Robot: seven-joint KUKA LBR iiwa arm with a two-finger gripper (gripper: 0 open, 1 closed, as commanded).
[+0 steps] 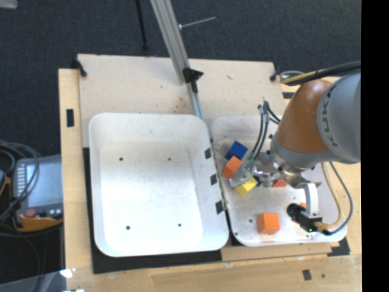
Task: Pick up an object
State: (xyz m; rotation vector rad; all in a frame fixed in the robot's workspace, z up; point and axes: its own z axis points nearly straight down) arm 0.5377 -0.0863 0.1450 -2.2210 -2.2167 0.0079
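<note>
In the right bin [243,233] lie a blue block [237,149], an orange block [231,166] just below it, a yellow block [245,188] and a larger orange cube [268,222] near the front wall. A small red piece [279,184] peeks out under the wrist. My gripper [250,176] hangs low over the bin, right beside the yellow and orange blocks. The wrist hides how the fingertips stand.
The left bin [152,184] is beside the right one. A slanted aluminium bar [173,38] rises from the bench behind the bins. Cables run along the arm's right side near the right bin's corner [310,221]. A control pendant [36,193] lies off the bench at left.
</note>
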